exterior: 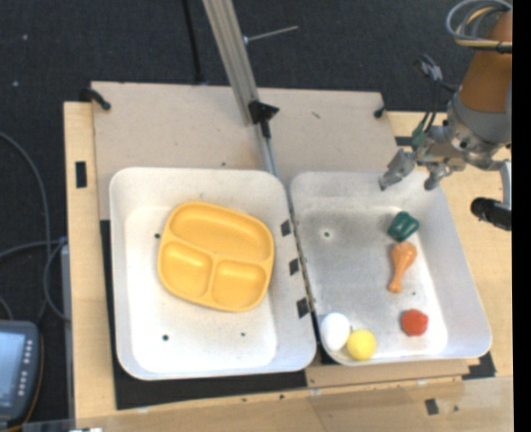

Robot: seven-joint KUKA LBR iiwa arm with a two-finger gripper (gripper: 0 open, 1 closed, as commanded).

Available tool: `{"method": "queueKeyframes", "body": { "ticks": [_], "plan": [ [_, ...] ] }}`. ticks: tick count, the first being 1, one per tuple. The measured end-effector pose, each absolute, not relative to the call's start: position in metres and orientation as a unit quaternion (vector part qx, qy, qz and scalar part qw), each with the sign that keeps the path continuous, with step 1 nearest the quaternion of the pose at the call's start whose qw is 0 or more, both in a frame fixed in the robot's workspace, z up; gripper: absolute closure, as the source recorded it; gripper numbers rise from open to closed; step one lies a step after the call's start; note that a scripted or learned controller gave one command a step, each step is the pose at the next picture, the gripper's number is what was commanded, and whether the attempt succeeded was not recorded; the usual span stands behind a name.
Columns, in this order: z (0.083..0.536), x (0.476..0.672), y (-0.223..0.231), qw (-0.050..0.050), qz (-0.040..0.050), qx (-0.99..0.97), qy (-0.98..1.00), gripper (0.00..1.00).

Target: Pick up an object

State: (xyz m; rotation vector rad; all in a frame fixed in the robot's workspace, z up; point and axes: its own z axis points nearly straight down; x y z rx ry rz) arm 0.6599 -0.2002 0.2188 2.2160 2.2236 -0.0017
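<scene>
My gripper (415,171) hangs open, holding nothing, over the right bin's (337,268) far edge (the green block (402,226) sits just below it).

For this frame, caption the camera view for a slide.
Open claw hovers over the right white bin's far edge; yellow divided plastic plate lies in the left.

Two white bins (130,196), one yellow divided plate (216,256), and five small items: green block (403,226), orange drumstick (400,265), red piece (414,322), yellow ball (362,344), white egg (336,330).

A yellow divided plate (216,256) lies in the left bin (130,331), beside the right bin (468,327)
</scene>
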Motion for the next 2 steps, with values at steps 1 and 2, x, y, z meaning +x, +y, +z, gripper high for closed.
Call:
{"method": "queueKeyframes", "body": {
  "ticks": [1,2],
  "plan": [
    [0.219,0.66,-0.201,0.001,-0.0012,0.706,0.709,0.0],
    [0.173,0.654,-0.195,0.0,-0.0016,0.706,0.708,0.0]
  ]
}}
